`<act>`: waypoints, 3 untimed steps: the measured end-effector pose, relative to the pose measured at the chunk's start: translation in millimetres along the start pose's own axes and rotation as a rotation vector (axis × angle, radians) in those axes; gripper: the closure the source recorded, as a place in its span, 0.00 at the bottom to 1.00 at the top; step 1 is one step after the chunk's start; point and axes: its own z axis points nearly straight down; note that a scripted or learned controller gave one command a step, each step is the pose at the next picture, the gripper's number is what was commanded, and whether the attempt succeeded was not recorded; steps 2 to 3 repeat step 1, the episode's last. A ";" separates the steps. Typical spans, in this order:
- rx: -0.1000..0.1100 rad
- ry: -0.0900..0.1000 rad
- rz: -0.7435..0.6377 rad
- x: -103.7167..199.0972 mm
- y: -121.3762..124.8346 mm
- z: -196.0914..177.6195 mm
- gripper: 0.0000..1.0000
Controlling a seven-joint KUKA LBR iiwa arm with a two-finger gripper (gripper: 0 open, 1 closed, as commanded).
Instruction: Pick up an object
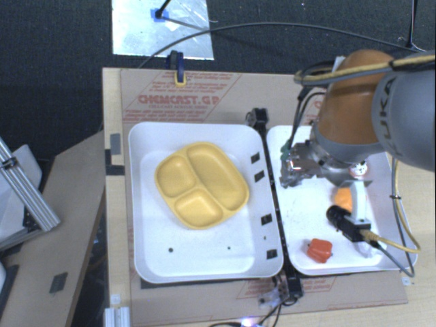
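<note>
Your gripper (294,172) hides its grip from you, so I cannot tell; grab the small, hard-looking red block (319,250) by its flat sides.

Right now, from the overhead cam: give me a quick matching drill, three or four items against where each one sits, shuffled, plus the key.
Items
1. yellow divided plate
2. red object
3. orange object
4. blue clamp

Places
A. right bin, near its front edge
B. top edge of the cardboard sheet, behind the left bin
C. left bin, around its middle
D. right bin, just under the arm's wrist

Pairs: 1-C, 2-A, 3-D, 4-B
</note>
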 end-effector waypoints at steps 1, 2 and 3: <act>-0.003 0.000 -0.002 54.6 -1.5 1.1 1.00; -0.003 0.000 -0.002 54.6 -1.5 1.1 1.00; -0.003 0.000 -0.002 54.6 -1.5 1.1 1.00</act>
